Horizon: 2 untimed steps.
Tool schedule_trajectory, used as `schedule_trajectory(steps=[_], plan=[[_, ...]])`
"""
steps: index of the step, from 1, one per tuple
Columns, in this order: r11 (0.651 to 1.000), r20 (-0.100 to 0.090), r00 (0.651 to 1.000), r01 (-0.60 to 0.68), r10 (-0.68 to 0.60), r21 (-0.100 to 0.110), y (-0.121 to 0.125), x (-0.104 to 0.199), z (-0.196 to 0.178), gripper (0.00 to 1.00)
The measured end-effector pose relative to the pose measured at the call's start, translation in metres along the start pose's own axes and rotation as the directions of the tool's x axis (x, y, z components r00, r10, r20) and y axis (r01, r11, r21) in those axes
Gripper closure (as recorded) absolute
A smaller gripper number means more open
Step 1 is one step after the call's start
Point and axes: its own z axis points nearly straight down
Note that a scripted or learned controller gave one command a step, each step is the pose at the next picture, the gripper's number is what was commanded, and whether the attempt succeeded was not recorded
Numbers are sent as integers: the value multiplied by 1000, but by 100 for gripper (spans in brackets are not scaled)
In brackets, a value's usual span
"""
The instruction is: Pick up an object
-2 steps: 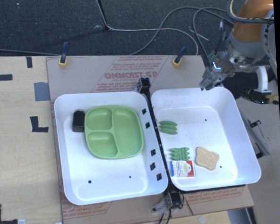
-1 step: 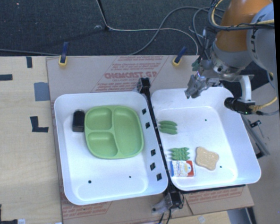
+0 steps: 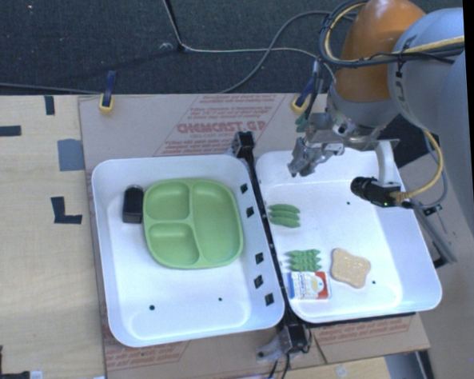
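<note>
My gripper [image 3: 304,166] hangs over the back left corner of the right bin [image 3: 400,239], pointing down with nothing visible between its fingers. In the right bin lie a green pea pod [image 3: 283,215] near the left wall, a second bunch of green pods [image 3: 304,259] lower down, a small red and white carton [image 3: 309,285], and a slice of toast [image 3: 350,267]. The nearest item, the pea pod, lies a short way in front of the gripper, apart from it.
The left bin [image 3: 123,296] holds a green divided plate [image 3: 193,223] and a small black block [image 3: 132,205] at its left side. A black divider [image 3: 259,223] runs between the bins. A black cable fitting [image 3: 373,191] juts over the right bin's right part.
</note>
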Motion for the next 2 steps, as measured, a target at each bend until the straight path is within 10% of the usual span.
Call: schedule_trajectory(steps=[2], plan=[[1000, -1, 1000, 3, -3, -1, -18, 112, 1, 100]])
